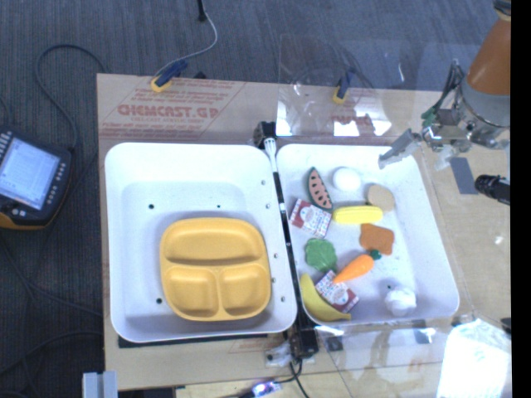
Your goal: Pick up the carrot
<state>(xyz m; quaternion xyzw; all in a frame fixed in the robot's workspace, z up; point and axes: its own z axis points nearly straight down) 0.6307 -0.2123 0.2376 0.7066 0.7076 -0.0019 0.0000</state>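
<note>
While the left bin (124, 247) carries a single thing — a yellow divided tray (216, 267) set toward its near half — the right bin (431, 247) is crowded with small toy foods. The carrot (357, 268) lies in the middle of that right bin, tilted, its green top pointing up and right toward an orange wedge-shaped piece (377, 237) that it nearly touches. Its thin tip sits against a red-and-white packet (333, 288), which overlaps a banana (319, 303) curled along the bin's near left corner. Just left of the carrot is a green leafy piece (319, 253); above that, a second red-and-white packet (311, 217) and a watermelon slice (319, 188). A yellow corn cob (358, 215) lies crosswise above the orange piece, with a white egg (346, 179) and a tan round piece (381, 196) behind it. A small white object (400, 299) rests near the bin's near right corner.

Open floor in the right bin is mostly along its right wall and far right corner; the carrot's right flank has bare white beside it.

The gripper (397, 154) hangs over the far right rim of the right bin, well apart from the carrot, carrying nothing; whether its fingers are spread or together cannot be told from this slant.
</note>
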